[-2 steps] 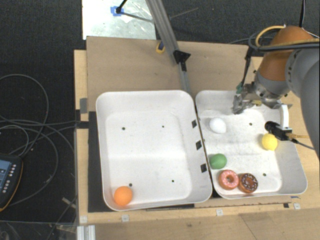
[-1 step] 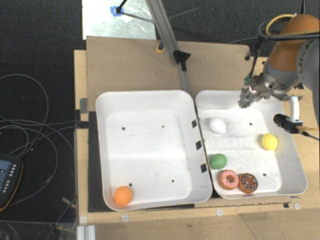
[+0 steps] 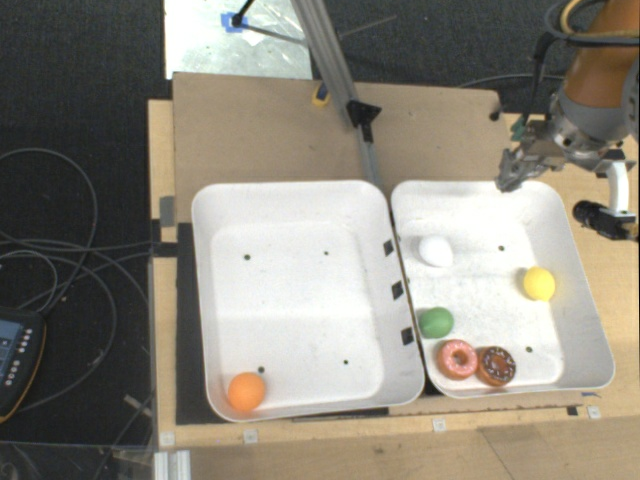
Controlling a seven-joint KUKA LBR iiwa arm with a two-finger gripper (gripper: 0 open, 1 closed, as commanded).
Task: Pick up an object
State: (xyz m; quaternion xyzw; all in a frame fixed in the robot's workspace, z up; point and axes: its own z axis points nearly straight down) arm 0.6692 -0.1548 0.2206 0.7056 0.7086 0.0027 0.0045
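We found the claw (image 3: pixel 512 176) poised over the right bin's (image 3: pixel 575 268) far rim, its grip state indiscernible and nothing seen in it, so we judged the approach step in hand, the next move calling for descent onto the nearby white ball (image 3: pixel 435 251).

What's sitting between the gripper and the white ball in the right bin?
Nothing visible. The gripper is at the right bin's far rim, and the white ball lies nearer and to the left on bare floor. The yellow ball is off to the side.
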